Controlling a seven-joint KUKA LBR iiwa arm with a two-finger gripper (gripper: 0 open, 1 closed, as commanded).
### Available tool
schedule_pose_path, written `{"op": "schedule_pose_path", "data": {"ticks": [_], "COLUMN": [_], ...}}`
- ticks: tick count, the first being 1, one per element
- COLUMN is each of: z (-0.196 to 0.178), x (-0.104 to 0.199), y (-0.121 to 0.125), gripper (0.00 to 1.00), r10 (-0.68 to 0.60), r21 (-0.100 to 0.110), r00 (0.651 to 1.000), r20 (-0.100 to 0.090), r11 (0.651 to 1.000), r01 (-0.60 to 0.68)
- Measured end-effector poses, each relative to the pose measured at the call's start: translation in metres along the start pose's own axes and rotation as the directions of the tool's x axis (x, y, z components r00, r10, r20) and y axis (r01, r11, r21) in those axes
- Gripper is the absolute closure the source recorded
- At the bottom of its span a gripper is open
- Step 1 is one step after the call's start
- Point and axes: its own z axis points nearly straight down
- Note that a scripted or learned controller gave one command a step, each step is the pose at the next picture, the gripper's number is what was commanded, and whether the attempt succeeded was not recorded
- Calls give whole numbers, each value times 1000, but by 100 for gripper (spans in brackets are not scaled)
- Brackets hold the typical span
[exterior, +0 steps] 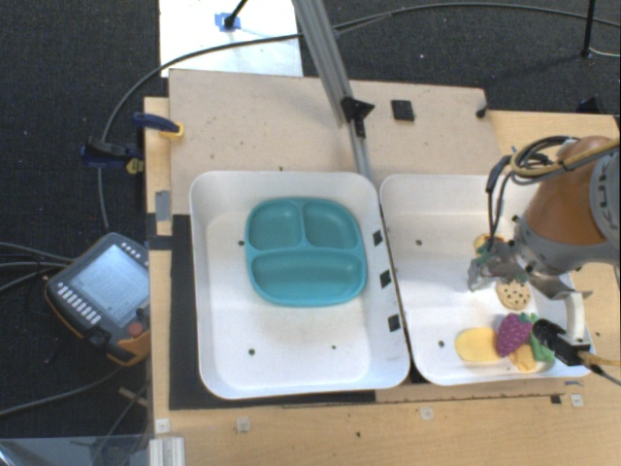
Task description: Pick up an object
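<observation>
Over the right bin (427,260), the pincer (500,278) hangs low at the end of the grey arm (572,212) with its orange band. It is too small and dark to tell how the pincer is set, and nothing can be seen held in it.

Right under the pincer, almost touching it, lies a round tan cookie with dots (511,294). A bit closer to the front edge of the bin from the pincer sits a bunch of purple toy grapes (514,333). Just beside the grapes, on the side away from the arm, lies a flat yellow toy (475,345). On the other side of the grapes there is a small orange-yellow piece with a bit of green (529,357). These toys all bunch up in the front corner of the bin, near the pincer.

Well away from the pincer, in the left bin (291,357), rests a teal plate with three sections (306,250). It lies flat toward the back half of that bin.

Both bins sit side by side on the desk (262,124). Far from the pincer, past the left bin, a control tablet with a screen (102,294) lies off the edge of the desk. A blue and yellow clamp (155,124) grips the far left corner of the desk. A grey metal pole (325,56) slants up from behind the bins.
</observation>
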Motion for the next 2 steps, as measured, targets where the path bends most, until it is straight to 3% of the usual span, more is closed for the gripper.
{"op": "schedule_pose_path", "data": {"ticks": [2], "z": [-92], "x": [11], "y": [6], "gripper": [100], "r10": [-4], "r21": [6], "r00": [1000], "r20": [3], "r11": [1000], "r01": [4]}}
